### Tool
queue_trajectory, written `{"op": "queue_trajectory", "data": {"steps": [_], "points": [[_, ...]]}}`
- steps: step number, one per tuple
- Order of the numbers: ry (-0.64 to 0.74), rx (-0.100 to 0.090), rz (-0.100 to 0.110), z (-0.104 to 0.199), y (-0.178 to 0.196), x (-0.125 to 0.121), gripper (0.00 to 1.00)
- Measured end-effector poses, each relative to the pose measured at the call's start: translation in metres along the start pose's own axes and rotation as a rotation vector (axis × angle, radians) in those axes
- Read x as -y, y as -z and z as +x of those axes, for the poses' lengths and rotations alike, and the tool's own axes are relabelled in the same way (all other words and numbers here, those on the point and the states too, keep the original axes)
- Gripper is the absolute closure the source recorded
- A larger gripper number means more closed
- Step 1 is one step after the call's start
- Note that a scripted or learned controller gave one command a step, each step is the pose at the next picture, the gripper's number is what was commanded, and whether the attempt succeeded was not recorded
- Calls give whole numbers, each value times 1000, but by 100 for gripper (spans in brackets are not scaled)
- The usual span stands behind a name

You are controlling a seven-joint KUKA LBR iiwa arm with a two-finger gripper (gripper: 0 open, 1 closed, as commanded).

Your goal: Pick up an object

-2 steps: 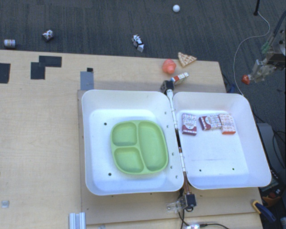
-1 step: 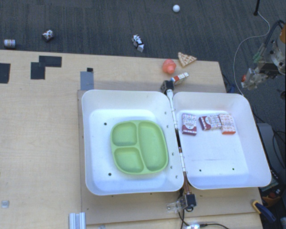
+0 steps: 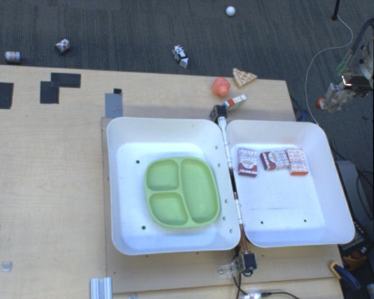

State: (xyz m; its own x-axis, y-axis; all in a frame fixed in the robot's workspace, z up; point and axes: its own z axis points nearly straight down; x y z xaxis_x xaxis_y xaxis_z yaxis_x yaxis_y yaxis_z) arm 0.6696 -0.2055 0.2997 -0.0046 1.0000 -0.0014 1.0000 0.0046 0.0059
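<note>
**Three packets in right bin, arm parked off to the far right**

Wooden counter (image 3: 52, 175) carries two shallow white plastic bins side by side. Left bin (image 3: 117, 193) holds a light green three-compartment plastic plate (image 3: 182, 192), sitting flat near the bin's middle. Right bin (image 3: 286, 216) holds three small red-and-white printed packets in a row along its upper part: left packet (image 3: 247, 162), middle packet (image 3: 273, 159), right packet (image 3: 297, 161). Middle and right ones touch or nearly touch; left one sits just apart, close to the seam between bins.

Robot hand (image 3: 338, 98) is up at the far right, over the dark floor, well apart from both bins and from the packets. It's small and blurred, so whether it's spread or pressed together can't be told.

Beyond the bins on the counter's far edge: an orange-red ball (image 3: 221, 86) and a tan pizza-slice toy (image 3: 244, 76), near each other. A small white ball (image 3: 230, 10) lies on the floor behind.
</note>
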Motion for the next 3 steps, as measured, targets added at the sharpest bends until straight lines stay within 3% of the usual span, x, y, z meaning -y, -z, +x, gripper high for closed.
{"op": "queue_trajectory", "data": {"steps": [1,2,3], "points": [[0,-3,5,40,-107,11,100],[-2,1,-2,-1,-6,0,100],[0,-3,6,53,-126,25,100]]}}
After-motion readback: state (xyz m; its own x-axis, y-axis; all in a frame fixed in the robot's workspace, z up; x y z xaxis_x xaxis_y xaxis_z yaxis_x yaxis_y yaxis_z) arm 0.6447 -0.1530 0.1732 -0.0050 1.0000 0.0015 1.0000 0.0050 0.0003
